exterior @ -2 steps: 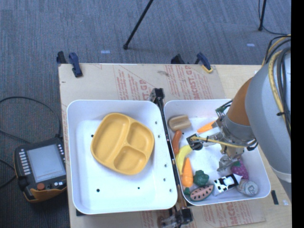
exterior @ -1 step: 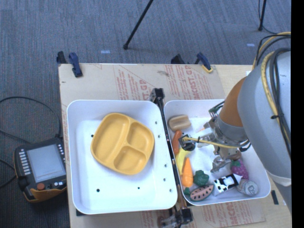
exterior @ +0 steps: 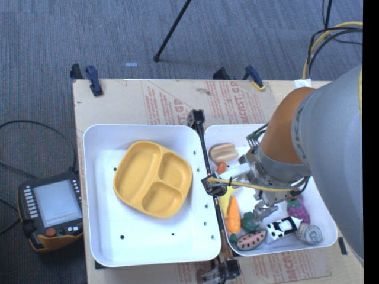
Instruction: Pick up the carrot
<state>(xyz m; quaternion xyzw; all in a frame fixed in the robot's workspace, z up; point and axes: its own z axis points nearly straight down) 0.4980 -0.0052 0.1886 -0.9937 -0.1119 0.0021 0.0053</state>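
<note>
**Carrot in the right bin, arm over it**

Camera view: The bench (exterior: 154,102) is a brown printed board held by blue clamps at its far edge, set on grey carpet. Two shallow white bins with rounded corners sit side by side on it, touching along a dark middle seam. The left bin (exterior: 103,229) holds a yellow plate (exterior: 153,178), smooth, glossy plastic, rounded, with three compartments.

The right bin (exterior: 237,134) holds a cluster of small toy foods. The carrot (exterior: 234,214) lies near the bin's left wall, toward the front: a smooth orange cone, its narrow tip pointing to the far side, its wide end toward a dark green piece just beside it. A watermelon slice (exterior: 251,240) with red flesh and dark seeds lies at the front wall. A tan bun (exterior: 223,152) sits further back, and purple grapes (exterior: 299,210) lie to the right.

The arm, a grey cylinder with an orange band, hangs over the right bin. The end effector (exterior: 263,209) is just right of the carrot; whether it is open or closed cannot be told, and nothing is seen in its grip.
</note>
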